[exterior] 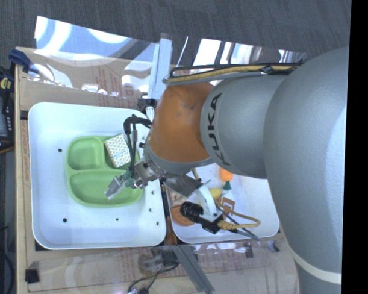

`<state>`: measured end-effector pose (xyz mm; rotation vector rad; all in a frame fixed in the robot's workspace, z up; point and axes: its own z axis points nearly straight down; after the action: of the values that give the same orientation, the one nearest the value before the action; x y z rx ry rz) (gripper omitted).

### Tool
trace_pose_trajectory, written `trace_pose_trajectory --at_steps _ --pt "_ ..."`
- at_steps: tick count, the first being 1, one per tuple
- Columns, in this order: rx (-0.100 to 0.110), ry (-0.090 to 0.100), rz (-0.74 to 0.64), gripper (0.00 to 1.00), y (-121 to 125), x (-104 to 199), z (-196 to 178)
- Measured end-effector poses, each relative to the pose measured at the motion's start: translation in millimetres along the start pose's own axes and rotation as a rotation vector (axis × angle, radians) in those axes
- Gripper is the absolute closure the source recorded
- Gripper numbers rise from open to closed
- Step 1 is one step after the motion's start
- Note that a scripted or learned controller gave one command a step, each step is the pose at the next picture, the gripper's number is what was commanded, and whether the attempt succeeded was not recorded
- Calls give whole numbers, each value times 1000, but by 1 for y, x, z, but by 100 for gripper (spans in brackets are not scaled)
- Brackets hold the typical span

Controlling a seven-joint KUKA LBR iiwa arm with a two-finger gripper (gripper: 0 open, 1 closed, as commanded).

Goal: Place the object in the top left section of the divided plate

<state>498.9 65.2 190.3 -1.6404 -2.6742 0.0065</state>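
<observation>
While my arm reaches in from the right and its orange band (175, 128) blocks much of the bench, the one camera view still gives me the left bin (44, 168) and the green divided plate (80, 191) lying near its middle. The plate has two smaller sections along its upper side and one long section below. My gripper (118, 188) hangs over the long lower section, towards its right end, and its fingers look slightly parted with nothing between them, so I take it as open and empty. The object (117, 150), a small patterned block in pale green and white, sits on the plate in the upper right section, against the ridge that divides the two small sections, tilted a little. It lies apart from my fingers, just above them in the picture. As I judge it, that is the wrong compartment: the upper left section beside it is bare, and the block must cross the ridge to get there. I would guess my gripper stands low and to the side because it is set neither to grasp nor to push yet. In the right bin (262, 227), partly under my arm, lie a few other small things, one orange, which I cannot make out well
</observation>
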Motion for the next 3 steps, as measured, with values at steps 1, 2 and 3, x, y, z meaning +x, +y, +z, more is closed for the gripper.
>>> trace_pose_trajectory --at_steps 1,2,3 --pt "-3 -2 -347 0 59 9 26" --pt "-6 -1 -329 0 28 105 98" --pt "-5 -4 -484 0 42 0 -2"
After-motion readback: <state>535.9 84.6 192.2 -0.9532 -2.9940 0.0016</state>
